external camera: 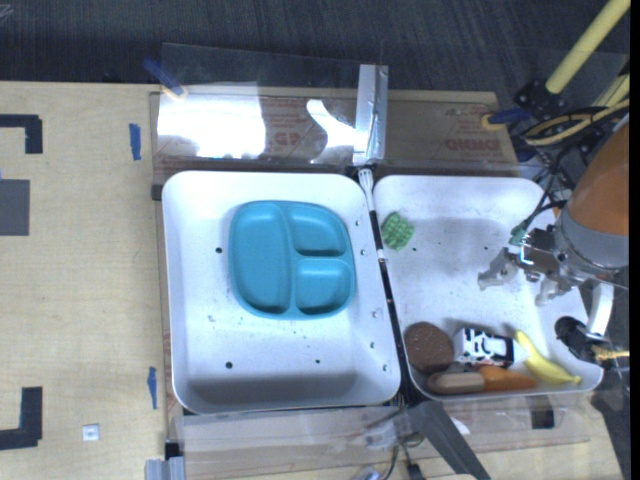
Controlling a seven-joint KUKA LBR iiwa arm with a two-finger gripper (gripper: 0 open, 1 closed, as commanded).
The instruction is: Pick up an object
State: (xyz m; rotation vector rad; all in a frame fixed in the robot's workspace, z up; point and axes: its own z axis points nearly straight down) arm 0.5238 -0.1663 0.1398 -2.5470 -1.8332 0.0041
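Grey arm with orange band [608,193] comes in from the right edge, wrist pointed down-left over the right shallow white bin [450,193]. Two-finger gripper [512,271] hangs over bare bin floor mid-right, fingers spread apart, nothing between them. Pickable items sit along the bin's near edge: brown round cookie-like disc [428,343], black-and-white patterned small block [485,347], yellow banana [545,363], orange carrot-shaped piece [505,378] with a brown stick-shaped piece [455,381] beside it. Green leafy piece [397,230] lies near the bin's left wall, well apart from the gripper. Left white bin [190,268] holds a blue divided plastic plate [292,258], flat, roughly centred
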